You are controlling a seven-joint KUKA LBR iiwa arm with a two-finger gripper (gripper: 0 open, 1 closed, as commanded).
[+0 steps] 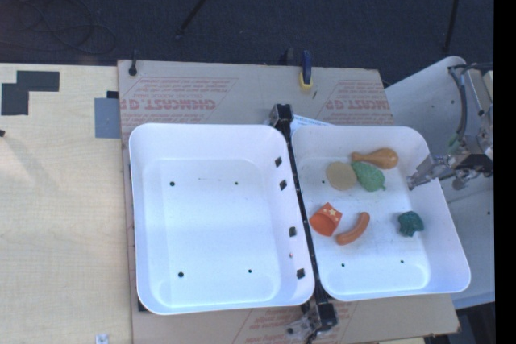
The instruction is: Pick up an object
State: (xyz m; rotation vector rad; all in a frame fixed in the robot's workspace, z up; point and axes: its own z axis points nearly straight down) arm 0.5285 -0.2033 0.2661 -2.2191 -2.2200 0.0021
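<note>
Pale counter (56, 205) carries two white bins; the fingers (419, 177) hover over the right bin's (451, 270) rim, whether spread or pressed together I cannot tell. Nothing is picked yet: sausage (353, 229), teal lump (410, 223) and green toy (368, 176) lie apart from them.

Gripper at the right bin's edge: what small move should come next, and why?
Probably a short move inward and down toward the dark green toy. The gripper sits at the right bin's right rim with nothing visibly between its fingers, and that toy lies nearest, apart from the other pieces.

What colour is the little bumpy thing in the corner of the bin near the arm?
Dark teal green. The bumpy toy shows best in the camera view, lying in the right bin.
</note>
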